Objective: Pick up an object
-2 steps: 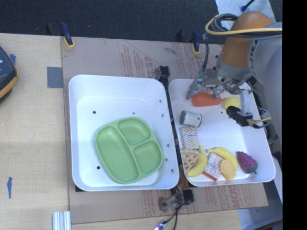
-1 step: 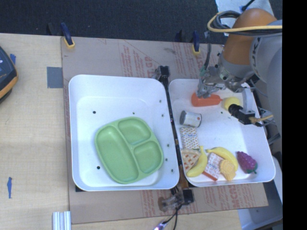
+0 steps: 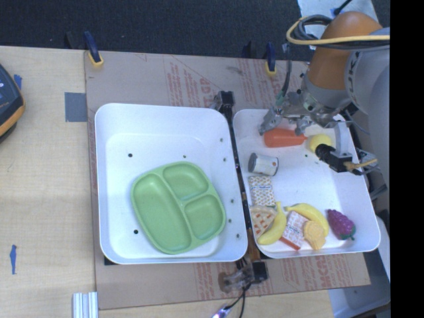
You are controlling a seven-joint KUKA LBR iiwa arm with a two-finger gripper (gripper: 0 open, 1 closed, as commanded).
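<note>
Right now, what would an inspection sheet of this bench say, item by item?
Surface: brown board on a wooden bench, two white bins side by side.
Job's things: right bin holds a carrot, small can, bananas, purple grapes and food packets.
Clutter: green divided tray in the left bin.
Grippers: gripper low over the carrot; hold not clear.
Cables: yellow and black loop on the arm.
Surroundings: blue clamps at the board's far edge, dark floor.
</note>
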